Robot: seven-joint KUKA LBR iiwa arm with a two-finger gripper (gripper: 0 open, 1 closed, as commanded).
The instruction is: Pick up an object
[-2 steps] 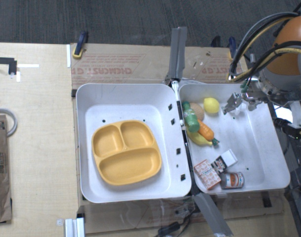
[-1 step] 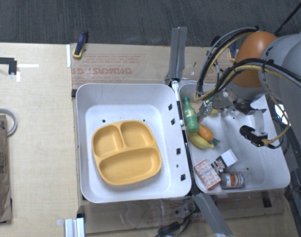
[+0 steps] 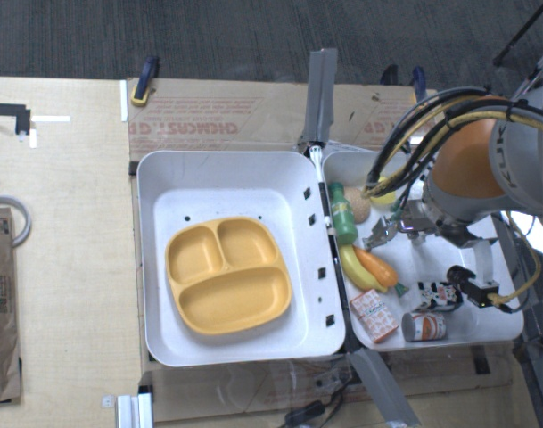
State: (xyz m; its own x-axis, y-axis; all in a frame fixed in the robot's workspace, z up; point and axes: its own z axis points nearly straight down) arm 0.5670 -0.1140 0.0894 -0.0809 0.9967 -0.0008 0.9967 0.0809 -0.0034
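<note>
The right bin (image 3: 485,328) holds several objects. A green bottle (image 3: 342,214) lies along its left wall, with a yellow banana (image 3: 357,270) and an orange carrot (image 3: 380,268) just below it. A pink-and-white carton (image 3: 374,316) and a small can (image 3: 424,326) lie on their sides near the front edge. My gripper (image 3: 389,231) hangs low over the middle of this bin, just right of the bottle and above the carrot. Nothing is visibly held in it. The grey arm with its orange band (image 3: 467,163) covers the bin's back right part.
The left bin (image 3: 164,194) contains a yellow divided plate (image 3: 228,275). A small black, white and red item (image 3: 439,293) sits beside the can. A beige round item (image 3: 361,208) lies by the bottle's neck. Cables loop over the arm (image 3: 414,132).
</note>
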